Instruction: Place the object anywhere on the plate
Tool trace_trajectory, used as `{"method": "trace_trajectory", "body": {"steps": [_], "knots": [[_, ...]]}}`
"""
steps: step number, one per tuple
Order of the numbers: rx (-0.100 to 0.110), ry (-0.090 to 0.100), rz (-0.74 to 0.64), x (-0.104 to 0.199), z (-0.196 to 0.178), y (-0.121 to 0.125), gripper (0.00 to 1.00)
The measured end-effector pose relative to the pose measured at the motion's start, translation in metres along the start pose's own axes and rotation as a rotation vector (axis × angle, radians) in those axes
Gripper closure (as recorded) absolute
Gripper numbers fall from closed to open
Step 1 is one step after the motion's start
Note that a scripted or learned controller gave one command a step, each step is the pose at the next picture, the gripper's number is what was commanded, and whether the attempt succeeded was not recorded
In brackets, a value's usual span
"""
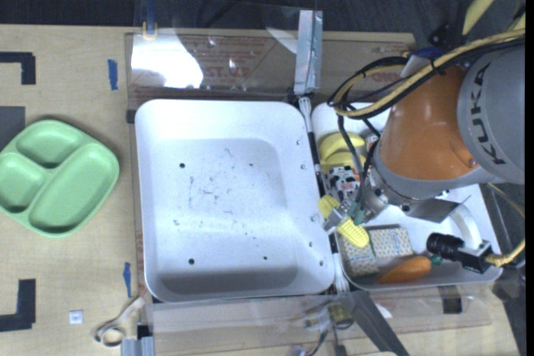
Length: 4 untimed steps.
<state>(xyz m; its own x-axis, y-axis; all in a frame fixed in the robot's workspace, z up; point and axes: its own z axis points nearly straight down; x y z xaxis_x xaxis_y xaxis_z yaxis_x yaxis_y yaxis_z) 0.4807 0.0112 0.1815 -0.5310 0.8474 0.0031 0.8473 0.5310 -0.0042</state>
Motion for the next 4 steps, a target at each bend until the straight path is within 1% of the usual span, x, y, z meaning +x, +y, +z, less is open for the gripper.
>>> {"method": "trace_trajectory", "body": {"steps": [1, 2, 3, 4], "knots": [[-0.003, -0.003, -0.246, -0.045, -0.001, 0.017, 1.0], [-0.002, -0.002, 0.271, -0.016, 0.0, 0.078, 1.0], [-0.002, -0.003, 0.271, -0.016, 0.0, 0.078, 0.0], [0.001, -0.003, 0.27, -0.016, -0.007, 0.08, 1.0]]}}
